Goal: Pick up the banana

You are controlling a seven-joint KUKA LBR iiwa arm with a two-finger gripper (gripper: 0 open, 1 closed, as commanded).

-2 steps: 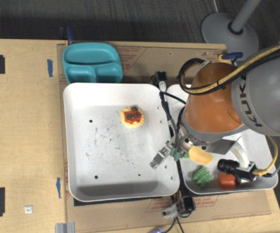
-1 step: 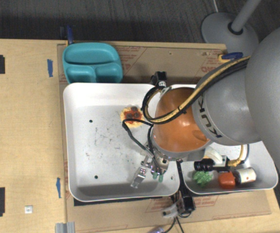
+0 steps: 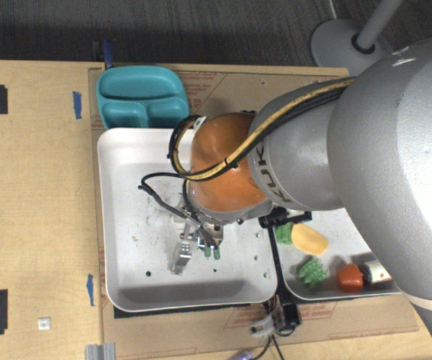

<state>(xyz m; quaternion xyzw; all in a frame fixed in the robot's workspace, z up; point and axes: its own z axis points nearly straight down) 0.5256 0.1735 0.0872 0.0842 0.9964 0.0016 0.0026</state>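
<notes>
A grey metal KUKA arm (image 3: 366, 148), smooth and cylindrical with a glossy orange band (image 3: 227, 167) above the wrist and black and yellow cables looped round it, reaches over the shallow white plastic left bin (image 3: 118, 201), which sits on a tan cardboard-covered bench (image 3: 36, 201). The bin's floor looks scuffed and speckled. A second shallow white bin (image 3: 328, 295) touches the left bin's right wall. A teal moulded plastic tray (image 3: 142, 96) with rounded compartments lies just above the left bin's top edge.

The two-finger gripper (image 3: 196, 252) hangs low over the middle of the left bin, its metal fingers (image 3: 180, 259) spread apart with bare bin floor between them, grasping nothing.

The smooth yellow rounded piece (image 3: 310, 239), by its colour the banana, lies outside the left bin, just past its right wall in the neighbouring bin, well apart from the gripper. Near it are a small green piece (image 3: 283, 233), a knobbly green broccoli-like toy (image 3: 313, 271) and a red rounded toy (image 3: 349, 276), all further from the left bin than its right wall.

The task appears to be at the approach step, with the grasp not yet made. The next move calls for lifting clear of the left bin, crossing its right wall, and descending with jaws wide over the yellow piece, clear of its green neighbour.
</notes>
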